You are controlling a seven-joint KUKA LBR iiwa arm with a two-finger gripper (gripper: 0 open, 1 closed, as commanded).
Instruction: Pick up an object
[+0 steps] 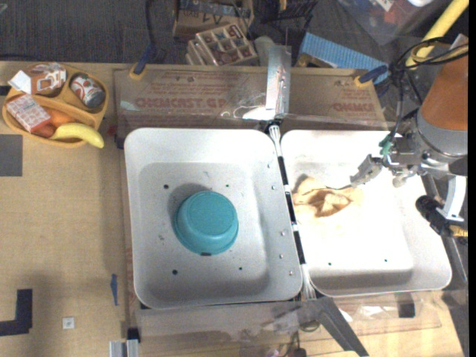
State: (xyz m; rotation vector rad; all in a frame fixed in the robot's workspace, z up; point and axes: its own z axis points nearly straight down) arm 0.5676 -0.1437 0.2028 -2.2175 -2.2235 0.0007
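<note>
Camera view: claw [362,175] tips blurred against cloth [323,200].

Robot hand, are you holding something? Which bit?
Cannot be told. The gripper sits right at the right end of the tan cloth in the right bin, but a grip isn't clear.

banana [78,133] (yellow), snack tray [15,114], cardboard [193,99]

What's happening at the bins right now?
The KUKA arm reaches in from the right over the right bin, its pincer low beside a tan, crumpled object lying near that bin's left wall. Nothing is visibly lifted yet. A teal bowl sits upside down in the left bin, untouched.
</note>
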